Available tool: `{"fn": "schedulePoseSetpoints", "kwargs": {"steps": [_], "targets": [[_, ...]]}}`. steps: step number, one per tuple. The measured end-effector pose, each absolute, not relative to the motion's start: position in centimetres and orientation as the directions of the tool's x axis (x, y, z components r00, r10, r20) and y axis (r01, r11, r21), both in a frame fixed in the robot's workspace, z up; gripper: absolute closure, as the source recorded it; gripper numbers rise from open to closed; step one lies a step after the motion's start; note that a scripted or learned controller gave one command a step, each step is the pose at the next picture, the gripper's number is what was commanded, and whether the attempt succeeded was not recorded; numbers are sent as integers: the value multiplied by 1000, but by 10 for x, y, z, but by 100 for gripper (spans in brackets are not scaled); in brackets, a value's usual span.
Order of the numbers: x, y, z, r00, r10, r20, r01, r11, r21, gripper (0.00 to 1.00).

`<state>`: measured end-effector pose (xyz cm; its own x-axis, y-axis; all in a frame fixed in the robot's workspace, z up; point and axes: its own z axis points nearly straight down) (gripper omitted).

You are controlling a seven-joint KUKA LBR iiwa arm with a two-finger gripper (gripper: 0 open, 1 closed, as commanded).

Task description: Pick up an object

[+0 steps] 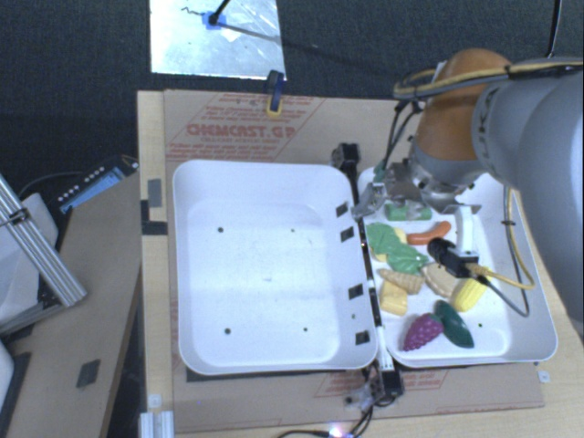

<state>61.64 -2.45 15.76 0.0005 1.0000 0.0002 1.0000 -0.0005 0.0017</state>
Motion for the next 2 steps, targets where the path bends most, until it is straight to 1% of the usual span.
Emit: {"fn": "schedulePoseSetpoints", "kwargs": {"steps": [1, 2], "targets": [[618, -9, 170, -16, 1000, 20, 1000, 16, 3, 100], [654, 9, 279, -7, 1000, 0, 1000, 7, 14, 100]]}}
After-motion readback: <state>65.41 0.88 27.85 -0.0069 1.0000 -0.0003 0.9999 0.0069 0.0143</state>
